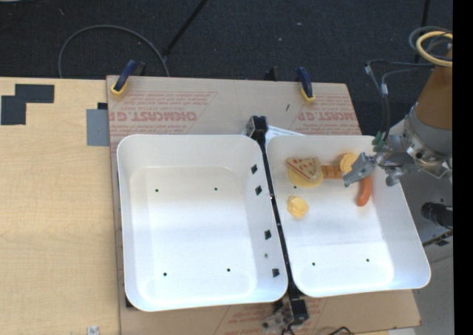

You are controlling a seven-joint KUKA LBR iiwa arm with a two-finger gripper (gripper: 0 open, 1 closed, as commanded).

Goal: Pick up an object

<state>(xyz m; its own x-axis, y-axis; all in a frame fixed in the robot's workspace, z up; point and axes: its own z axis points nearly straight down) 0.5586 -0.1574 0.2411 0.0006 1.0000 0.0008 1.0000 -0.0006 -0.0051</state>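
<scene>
Several toy food pieces lie in the right bin (384, 267). A tan wedge like a sandwich slice (304, 171) rests near the bin's far left. A small yellow round piece (297, 207) lies just in front of it. A yellow-orange piece (346, 161) sits near the far right, and a red-orange sausage (363, 191) lies by the right wall. My gripper (358, 171) reaches in from the right and hangs between the yellow-orange piece and the sausage, partly covering the former. I see nothing held in it.
The left bin (192, 282) adjoins the right one along a black divider strip (267, 208). Both stand on a cardboard sheet (185, 108) held by two clamps at the back. A wooden bench top (52, 215) lies to the left.
</scene>
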